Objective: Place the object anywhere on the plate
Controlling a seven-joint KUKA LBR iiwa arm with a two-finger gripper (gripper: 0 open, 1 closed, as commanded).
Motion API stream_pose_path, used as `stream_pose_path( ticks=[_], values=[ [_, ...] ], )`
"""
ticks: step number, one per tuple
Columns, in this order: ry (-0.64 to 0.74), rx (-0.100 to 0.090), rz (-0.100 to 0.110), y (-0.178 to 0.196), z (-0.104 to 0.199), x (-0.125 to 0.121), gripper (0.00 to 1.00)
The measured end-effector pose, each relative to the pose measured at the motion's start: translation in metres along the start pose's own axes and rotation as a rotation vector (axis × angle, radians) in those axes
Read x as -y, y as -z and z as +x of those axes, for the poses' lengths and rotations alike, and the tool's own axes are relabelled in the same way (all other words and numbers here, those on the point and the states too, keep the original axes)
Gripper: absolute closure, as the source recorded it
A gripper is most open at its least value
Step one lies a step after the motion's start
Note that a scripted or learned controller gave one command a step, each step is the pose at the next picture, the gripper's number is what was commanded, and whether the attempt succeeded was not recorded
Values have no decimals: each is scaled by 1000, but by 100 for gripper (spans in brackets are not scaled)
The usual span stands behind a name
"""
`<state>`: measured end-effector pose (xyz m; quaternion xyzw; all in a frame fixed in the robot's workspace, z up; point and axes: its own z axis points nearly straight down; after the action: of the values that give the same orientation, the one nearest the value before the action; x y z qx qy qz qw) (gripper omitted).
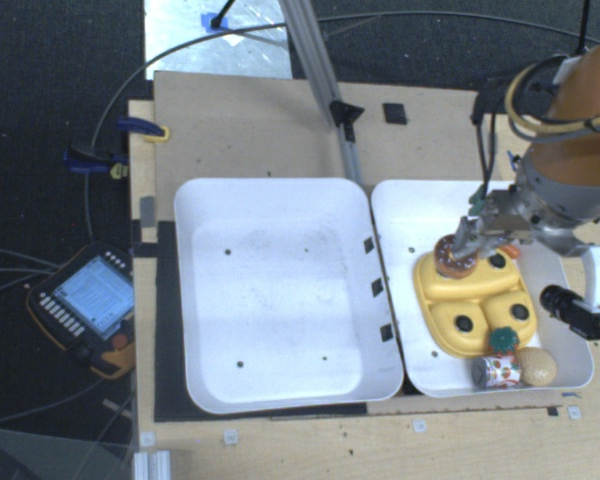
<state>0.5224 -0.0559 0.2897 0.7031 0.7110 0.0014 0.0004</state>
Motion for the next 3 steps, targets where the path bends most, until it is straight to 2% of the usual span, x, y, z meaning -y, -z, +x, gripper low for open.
stream_pose_path(
  ticks=[1,2,3],
  values=[
    [-2,0,3,-23,49,-12,100],
    [-1,0,0,-25,98,-25,100],
    [-1,0,4,-48,150,-25,100]
  ],
)
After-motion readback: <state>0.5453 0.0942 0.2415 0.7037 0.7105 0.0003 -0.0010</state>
